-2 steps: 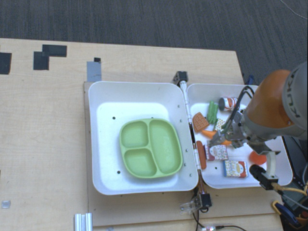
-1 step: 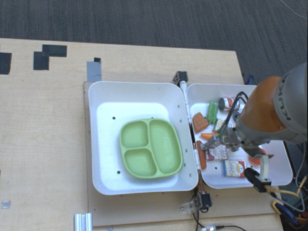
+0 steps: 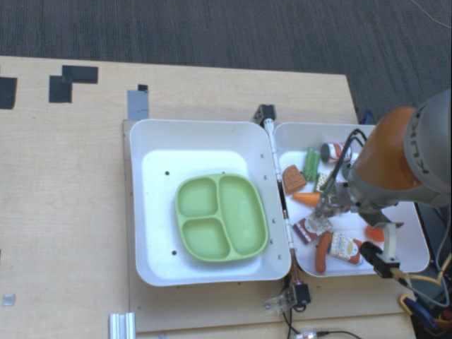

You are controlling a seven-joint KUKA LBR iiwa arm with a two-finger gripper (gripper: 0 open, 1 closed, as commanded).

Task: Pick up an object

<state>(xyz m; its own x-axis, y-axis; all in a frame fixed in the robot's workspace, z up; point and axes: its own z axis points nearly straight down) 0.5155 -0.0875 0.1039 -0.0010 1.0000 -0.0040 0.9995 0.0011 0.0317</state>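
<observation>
Two white bins sit side by side on the counter (image 3: pixel 63 189): the left bin (image 3: pixel 148 210) carries a green divided plate (image 3: pixel 222 217), and the right bin (image 3: pixel 417 249) holds a scatter of small toy foods. Among them are a carrot (image 3: pixel 306 198), a green pepper-like piece (image 3: pixel 311 163), a brown waffle-like square (image 3: pixel 293 179), a red sausage (image 3: pixel 323 251), a small printed packet (image 3: pixel 344 248) and a dark wrapper (image 3: pixel 304 229). The arm (image 3: pixel 395 157) reaches over the right bin, and its gripper (image 3: pixel 321 217) is down among these pieces, just beside the carrot and above the wrapper. How wide the jaws stand, and whether anything sits between them, I cannot tell, since that spot is small and blurred against the clutter. Nothing looks lifted clear of the bin, so the pick seems to be at the reaching or closing stage; a firm hold and the lift are probably both left to do.
</observation>
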